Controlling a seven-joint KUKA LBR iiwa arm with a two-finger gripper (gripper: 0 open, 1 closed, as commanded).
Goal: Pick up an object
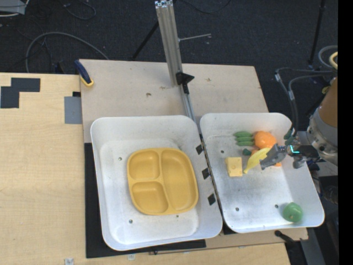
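arm: grey, in from the right over the right bin's (259,217) right wall; orange band at the frame edge.
gripper (271,159): low over the right bin's upper half, reaching left toward the cluster of items.
fingers: too blurred and dark to read; cannot tell whether apart, together or clamped on anything.
likely target: yellow piece (256,158), banana-like, just left of the gripper tip, touching or nearly so; contact unclear.
long axis: yellow piece runs slantwise, upper right to lower left, its upper end toward the gripper.
key relation: target lies to the left of the gripper and a little below in view; short leftward reach judged enough, with a wrist turn so as to close across the slant.
orange ball (264,139): just above the gripper tip, beside the yellow piece's upper end; closest thing in the way, could get nudged or caught.
green bits (242,138): left of the orange ball, near the bin's top; off the reach line.
yellow block (235,167): left of the yellow piece, just beside its lower end; could be pushed if the gripper overshoots.
green ball (292,211): lower right corner of the same bin, well apart from the gripper.
left bin (110,148): holds a yellow divided tray (162,181), three compartments; away from the action.
stage: approach or pre-grasp, judged; nothing seen lifted.
risk: crowded cluster, wrong item or a miss.
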